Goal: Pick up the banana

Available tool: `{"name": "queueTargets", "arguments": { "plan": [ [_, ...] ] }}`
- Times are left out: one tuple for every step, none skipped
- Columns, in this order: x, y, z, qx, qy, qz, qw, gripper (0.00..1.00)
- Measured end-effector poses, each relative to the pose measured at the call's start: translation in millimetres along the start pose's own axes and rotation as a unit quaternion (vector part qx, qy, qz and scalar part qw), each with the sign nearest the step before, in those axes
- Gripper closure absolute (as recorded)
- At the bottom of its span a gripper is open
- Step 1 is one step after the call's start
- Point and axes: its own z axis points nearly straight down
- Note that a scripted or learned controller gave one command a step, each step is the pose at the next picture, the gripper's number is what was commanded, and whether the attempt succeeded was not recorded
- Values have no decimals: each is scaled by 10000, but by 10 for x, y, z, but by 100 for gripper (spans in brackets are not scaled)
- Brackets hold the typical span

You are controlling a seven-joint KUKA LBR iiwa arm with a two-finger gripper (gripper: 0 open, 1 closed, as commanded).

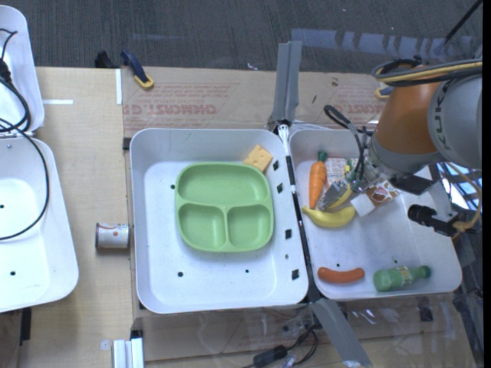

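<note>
Wooden counter (84, 113): tan top that carries both white bins, with printed cardboard along its far side.
Blue clip (136, 69): blue and yellow, lying on the counter beyond the left bin's far left corner.
Can (112, 236): small metal cylinder on its side on the counter, just beside the left bin's left wall.
Left bin (153, 282): shallow, white, holding the plate and the yellow block.
Plate (225, 206): green, with three compartments, flat in the middle of the left bin.
Yellow block (259, 158): small and cheese-like, touching the plate's far right corner.
Right bin (399, 240): shallow, white, set against the left bin's right wall.
Carrot (317, 183): orange, lengthwise along the right bin's left side, its green top pointing to the far end.
Banana (331, 216): yellow, curved, lying in the right bin just in front of the carrot's tip; its right end lies under the hand.
Hand (338, 194): low over the banana's right end, beside the carrot; the fingers blur into the clutter, so I cannot tell whether they are apart or together.
Sausage (341, 274): red, lying across the near part of the right bin.
Bottle (400, 277): green, on its side, just right of the sausage.
Arm (418, 125): grey with an orange band, reaching in from the right above the right bin.
</note>
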Motion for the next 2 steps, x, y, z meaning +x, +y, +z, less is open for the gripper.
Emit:
{"name": "queueTargets", "arguments": {
  "plan": [
    [-24, 40, -171, -60, -26, 14, 10000, 100],
    [678, 363, -1250, 35, 15, 845, 9964, 100]
  ]
}}
